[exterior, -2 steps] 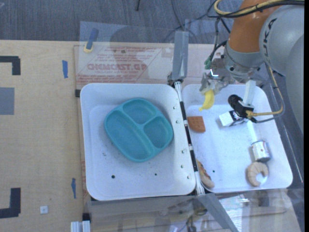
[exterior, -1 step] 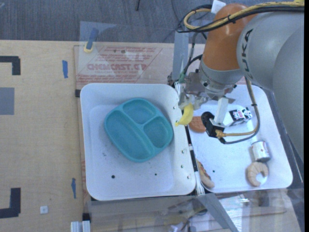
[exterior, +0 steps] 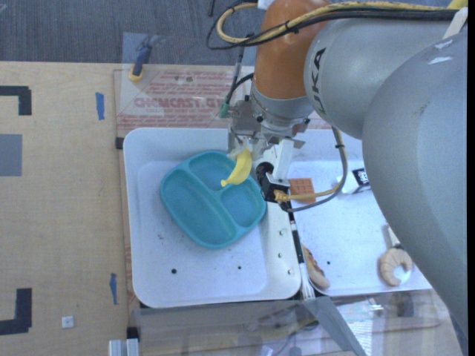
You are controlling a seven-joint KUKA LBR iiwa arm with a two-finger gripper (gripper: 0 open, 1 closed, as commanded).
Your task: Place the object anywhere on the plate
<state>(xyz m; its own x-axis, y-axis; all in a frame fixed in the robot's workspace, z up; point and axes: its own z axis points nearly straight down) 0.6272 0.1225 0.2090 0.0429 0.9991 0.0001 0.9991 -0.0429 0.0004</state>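
Note:
A teal divided plate [exterior: 211, 206] lies in the left white bin [exterior: 148, 273], tilted toward the bin's right side. Over the plate's upper right compartment hangs a small yellow banana [exterior: 239, 170], slanted, with its top end tucked between the fingers of my gripper [exterior: 247, 152]. The gripper is shut on the banana's upper end. The grey arm with its orange band [exterior: 286, 43] comes in from the right and covers the bins' far edge.
The right bin [exterior: 349, 221] holds a brown waffle-like square [exterior: 302, 188], a small pinkish piece [exterior: 318, 271] near the divider and a pale croissant-like piece [exterior: 393, 265] at the front right. A yellow-handled tool [exterior: 139, 65] lies behind the bins.

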